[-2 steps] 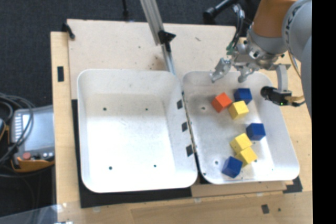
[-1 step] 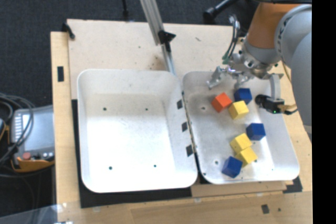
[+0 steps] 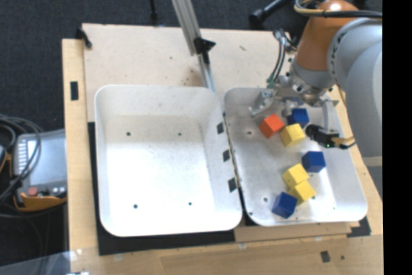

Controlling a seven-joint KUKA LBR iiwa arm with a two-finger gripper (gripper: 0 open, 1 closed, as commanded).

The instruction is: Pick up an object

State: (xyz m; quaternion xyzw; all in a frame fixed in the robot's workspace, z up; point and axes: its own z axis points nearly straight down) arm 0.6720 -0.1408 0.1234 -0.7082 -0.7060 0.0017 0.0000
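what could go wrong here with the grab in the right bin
The orange block sits tight against a yellow block and near a blue block, so the gripper could nudge neighbours or pinch two. The cluster also lies near the right bin back wall, leaving little room to descend.

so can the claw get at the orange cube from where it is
Probably yes. The claw hangs just above the orange cube in the right bin, and the cube's top looks uncovered, though a yellow cube sits close on one side.
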